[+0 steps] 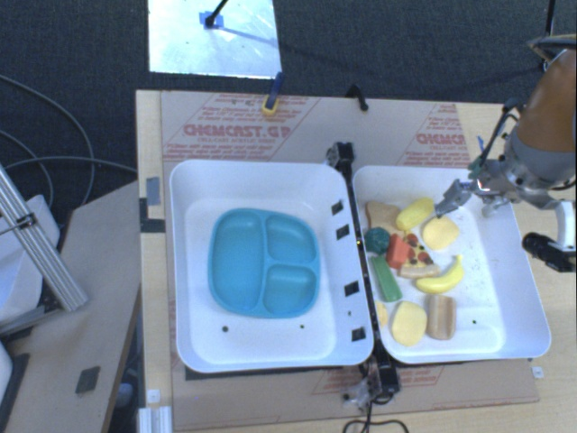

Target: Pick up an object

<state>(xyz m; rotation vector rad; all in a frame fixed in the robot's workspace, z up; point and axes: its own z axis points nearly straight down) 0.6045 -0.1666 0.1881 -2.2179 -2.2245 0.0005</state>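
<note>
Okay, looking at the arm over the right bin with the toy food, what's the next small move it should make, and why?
Probably a short descent toward the round yellow piece. The gripper hangs just above the upper edge of the food pile in the right bin, with nothing visibly between the jaws, and that piece lies almost directly beneath it. The banana and the blue tray in the left bin lie farther away.

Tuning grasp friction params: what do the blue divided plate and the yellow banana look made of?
Blue divided plate: likely moulded plastic, smooth, slightly glossy; uniform colour, soft-edged compartments. Yellow banana: probably a plastic or rubber toy, matte-to-satin; flat even yellow, simplified shape. Too small to tell whether it is hard or soft.
</note>
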